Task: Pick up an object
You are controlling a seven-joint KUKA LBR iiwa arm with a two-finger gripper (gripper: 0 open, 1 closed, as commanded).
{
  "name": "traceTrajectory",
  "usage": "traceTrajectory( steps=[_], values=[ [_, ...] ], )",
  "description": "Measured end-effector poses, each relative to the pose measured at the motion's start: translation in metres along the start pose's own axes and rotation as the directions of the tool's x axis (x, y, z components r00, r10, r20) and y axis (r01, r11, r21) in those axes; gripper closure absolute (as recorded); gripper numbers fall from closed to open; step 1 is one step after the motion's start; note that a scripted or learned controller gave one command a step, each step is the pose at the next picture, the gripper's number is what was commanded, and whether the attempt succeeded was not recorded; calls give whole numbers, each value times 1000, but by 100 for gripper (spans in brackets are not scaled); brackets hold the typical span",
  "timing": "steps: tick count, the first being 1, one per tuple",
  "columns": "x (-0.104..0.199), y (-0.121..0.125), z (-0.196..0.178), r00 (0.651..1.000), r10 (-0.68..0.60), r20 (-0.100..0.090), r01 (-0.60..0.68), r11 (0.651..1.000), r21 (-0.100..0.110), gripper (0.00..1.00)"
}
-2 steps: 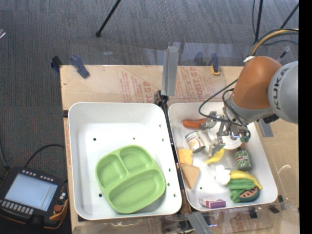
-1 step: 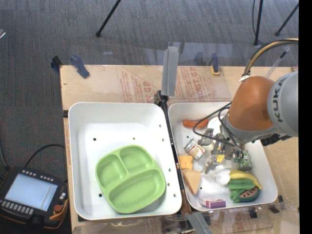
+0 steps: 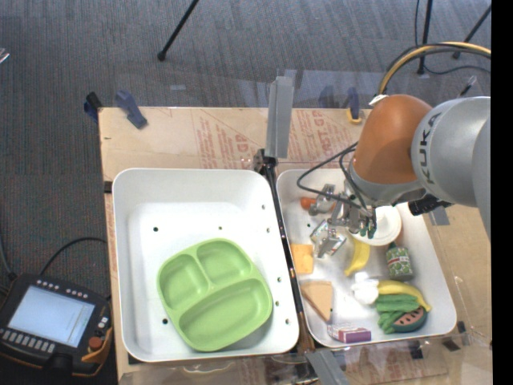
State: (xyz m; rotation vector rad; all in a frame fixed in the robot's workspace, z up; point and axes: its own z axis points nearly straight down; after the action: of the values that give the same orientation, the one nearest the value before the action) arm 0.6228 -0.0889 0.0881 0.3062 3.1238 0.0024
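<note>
Nearest, left bin: green divided plate, lying flat.

Right bin, front: small pink box, tan wedge, melon slice.

Mid: orange cheese block, squarish and flat, just left of and below the gripper; yellow banana just right of it, long axis running near-to-far.

Gripper: fingers slightly parted, nothing between them, low over bin floor. Cheese block judged the nearer pick.

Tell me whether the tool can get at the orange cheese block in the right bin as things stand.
Probably yes. The tool hangs just right of the orange cheese block, and nothing lies on top of it; the bin wall sits close on its left.
</note>
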Motion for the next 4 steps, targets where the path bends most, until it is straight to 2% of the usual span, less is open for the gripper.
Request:
traceTrajectory(
  steps=[1, 2, 3, 4],
  values=[
    [75, -25, 1, 990, 138, -3, -138, 990, 2, 0],
    [95, -19, 1, 972, 235, -4, -235, 972, 2, 0],
    [76, -9, 1, 981, 194, -3, -194, 981, 2, 0],
    [76, -8, -10, 982, 191, -2, -191, 982, 1, 100]
  ],
)
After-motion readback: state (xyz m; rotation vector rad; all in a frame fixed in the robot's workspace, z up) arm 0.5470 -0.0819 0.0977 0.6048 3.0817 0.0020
